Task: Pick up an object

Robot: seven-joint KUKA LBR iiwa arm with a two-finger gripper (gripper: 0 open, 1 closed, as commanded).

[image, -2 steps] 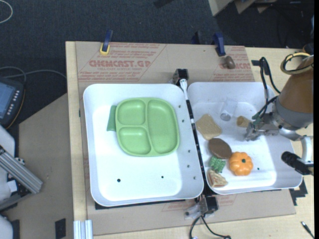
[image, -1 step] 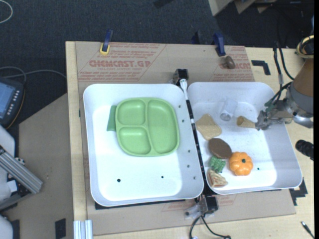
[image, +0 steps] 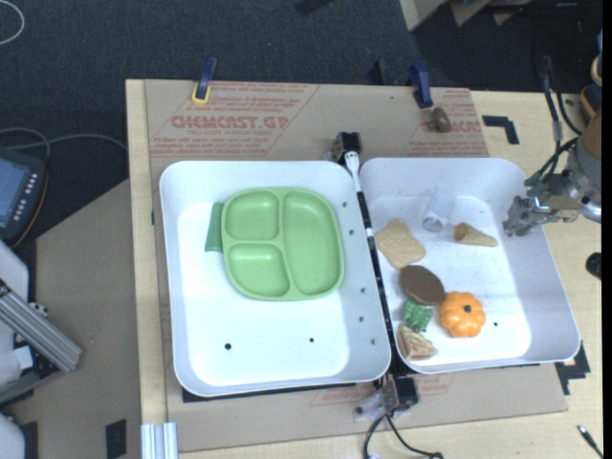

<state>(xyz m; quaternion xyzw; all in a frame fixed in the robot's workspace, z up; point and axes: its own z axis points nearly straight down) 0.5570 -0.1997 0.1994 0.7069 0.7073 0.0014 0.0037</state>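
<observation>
end effector point(image: 521, 216) sits at the right bin's point(image: 535, 342) far right rim, can't tell its state, pumpkin point(image: 463, 315) untouched

The arm point(image: 585, 175) is cut off by the right edge. The hand point(image: 521, 213) is too small and blurred to resolve. A clear item point(image: 435, 216) is indistinct.

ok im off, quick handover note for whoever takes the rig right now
Gripper: over the right bin's right rim, nothing seen between its fingers.
Right bin: orange pumpkin, brown oval piece, tan cracker, tan wedge, green piece, clear cup.
Left bin: green divided plate.
Done: nothing picked yet. Left: pick one object.
</observation>
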